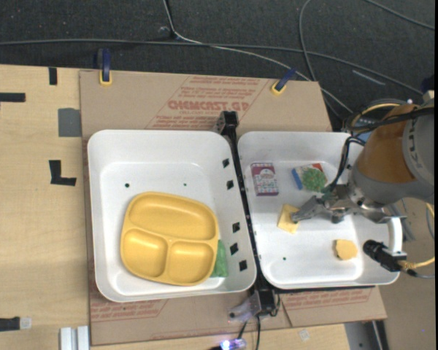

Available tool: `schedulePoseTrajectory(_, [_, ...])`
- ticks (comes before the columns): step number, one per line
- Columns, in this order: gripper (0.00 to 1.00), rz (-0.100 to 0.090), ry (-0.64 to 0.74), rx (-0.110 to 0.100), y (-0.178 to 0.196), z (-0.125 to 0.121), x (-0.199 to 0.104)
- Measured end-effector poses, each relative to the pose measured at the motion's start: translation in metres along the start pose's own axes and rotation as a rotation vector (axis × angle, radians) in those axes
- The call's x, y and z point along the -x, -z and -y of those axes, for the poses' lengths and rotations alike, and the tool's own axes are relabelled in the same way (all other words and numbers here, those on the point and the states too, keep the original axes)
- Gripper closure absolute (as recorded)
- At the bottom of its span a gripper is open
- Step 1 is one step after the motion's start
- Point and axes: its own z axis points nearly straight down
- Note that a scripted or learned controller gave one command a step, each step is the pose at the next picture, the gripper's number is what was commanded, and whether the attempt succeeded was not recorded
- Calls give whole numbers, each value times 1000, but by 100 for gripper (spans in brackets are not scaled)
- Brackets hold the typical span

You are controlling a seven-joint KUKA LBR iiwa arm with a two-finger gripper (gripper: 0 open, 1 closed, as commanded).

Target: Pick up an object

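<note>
End effector (301,214) low in the right bin (306,272), its dark fingers reaching toward the yellow wedge (287,219) and touching or just beside it; whether the fingers are parted or closed cannot be told, and nothing is seen held between them. Step in hand, as judged: the approach to a grasp, the wedge not yet lifted. The next move calls for the fingers to straddle the wedge, close on it, then rise clear of the bin floor. Also in the right bin: a pink-and-white packet (263,179), a green and blue item (311,176) and a small yellow piece (345,250). Left bin (102,159): a yellow compartment tray (169,237). Both bins rest on cardboard (197,100) over a wooden table (29,217); dark floor with cables (204,39) beyond
</note>
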Motion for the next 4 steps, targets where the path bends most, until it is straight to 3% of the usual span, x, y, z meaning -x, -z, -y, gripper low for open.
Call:
schedulePoseTrajectory(1, [100,-3,2,9,15,-4,-3])
schedulePoseTrajectory(4, [100,4,0,9,171,-4,-3])
